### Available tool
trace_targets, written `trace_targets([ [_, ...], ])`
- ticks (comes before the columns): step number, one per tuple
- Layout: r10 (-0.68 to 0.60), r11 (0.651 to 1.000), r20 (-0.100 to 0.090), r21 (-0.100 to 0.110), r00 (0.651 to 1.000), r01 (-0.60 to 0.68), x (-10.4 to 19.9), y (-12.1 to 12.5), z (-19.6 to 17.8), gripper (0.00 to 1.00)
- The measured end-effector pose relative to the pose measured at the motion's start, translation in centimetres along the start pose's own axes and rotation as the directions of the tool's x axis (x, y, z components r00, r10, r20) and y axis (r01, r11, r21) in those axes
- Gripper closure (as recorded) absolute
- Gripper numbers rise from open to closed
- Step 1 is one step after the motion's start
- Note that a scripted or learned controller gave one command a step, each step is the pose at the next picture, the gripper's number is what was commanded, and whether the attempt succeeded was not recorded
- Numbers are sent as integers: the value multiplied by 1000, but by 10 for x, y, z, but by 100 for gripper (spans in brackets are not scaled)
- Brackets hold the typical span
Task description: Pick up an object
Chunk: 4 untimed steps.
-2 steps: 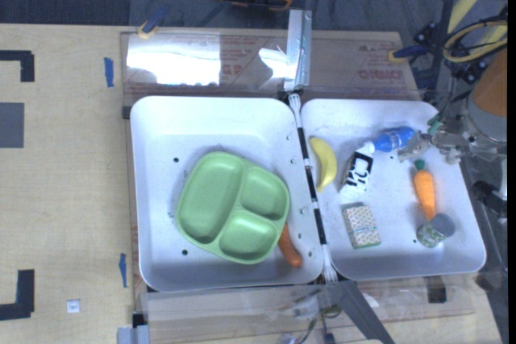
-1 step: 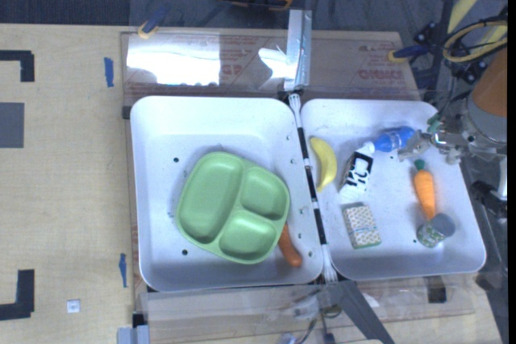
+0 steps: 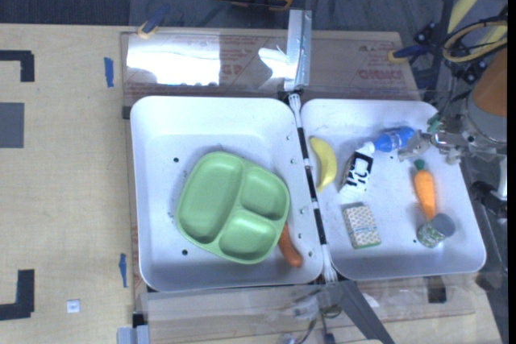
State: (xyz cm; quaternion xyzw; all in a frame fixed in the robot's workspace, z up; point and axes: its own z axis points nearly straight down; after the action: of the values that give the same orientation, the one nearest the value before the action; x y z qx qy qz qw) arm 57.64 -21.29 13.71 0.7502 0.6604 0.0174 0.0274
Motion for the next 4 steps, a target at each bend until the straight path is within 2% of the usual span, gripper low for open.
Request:
trace_targets([
  [1, 66, 998, 1, -5, 998, -66, 2, 1, 0, 0],
  [2, 50, 999, 0, -2, 999, -50, 1, 1, 0, 0],
  [3, -18, 998, -10, 62, 1000, 18, 43, 42, -28, 0],
  [4, -7, 998, -21, 68, 1000, 8, 12, 31, 38, 0],
])
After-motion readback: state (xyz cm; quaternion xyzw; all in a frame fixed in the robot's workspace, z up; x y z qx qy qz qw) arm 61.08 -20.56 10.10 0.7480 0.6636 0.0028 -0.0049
